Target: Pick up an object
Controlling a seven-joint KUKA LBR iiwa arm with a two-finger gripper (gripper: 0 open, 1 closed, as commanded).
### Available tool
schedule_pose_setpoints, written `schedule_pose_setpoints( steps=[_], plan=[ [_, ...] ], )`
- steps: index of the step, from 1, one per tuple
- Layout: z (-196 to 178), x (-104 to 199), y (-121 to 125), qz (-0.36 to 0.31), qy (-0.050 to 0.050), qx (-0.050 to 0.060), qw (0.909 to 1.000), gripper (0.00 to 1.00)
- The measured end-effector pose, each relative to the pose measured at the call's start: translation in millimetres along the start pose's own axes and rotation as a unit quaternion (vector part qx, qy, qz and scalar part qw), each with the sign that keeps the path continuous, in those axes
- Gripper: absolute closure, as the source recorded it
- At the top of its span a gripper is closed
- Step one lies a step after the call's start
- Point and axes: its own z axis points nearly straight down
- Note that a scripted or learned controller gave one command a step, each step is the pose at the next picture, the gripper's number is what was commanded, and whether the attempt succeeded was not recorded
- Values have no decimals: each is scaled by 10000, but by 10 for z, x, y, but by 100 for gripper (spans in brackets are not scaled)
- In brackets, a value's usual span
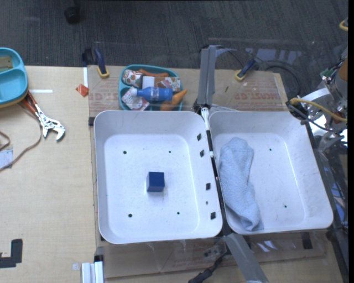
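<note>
Blue cube [156, 182] seen near middle of left bin [110, 124]. Pale blue cloth [239, 182] laid crumpled in right bin [301, 132] (against left wall). Jaw state cannot be told.

Cut off and unclear at the edges of the bench

A light blue tray [11, 76] at the left is cropped by the frame, showing only part. The arm's hardware [331, 105] at the right edge is a cluttered tangle of cables, cut off by the frame. Items in the small teal bowl [150, 88] overlap, too small to identify. A dark object [72, 12] at top is cropped.
</note>
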Motion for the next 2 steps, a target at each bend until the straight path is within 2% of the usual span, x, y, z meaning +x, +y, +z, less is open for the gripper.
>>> schedule_pose_setpoints(
  steps=[1, 2],
  plan=[
    [562, -196, -57, 3, -8, 10, 10000, 0],
    [-370, -574, -124, 12, -6, 3, 10000, 0]
  ],
)
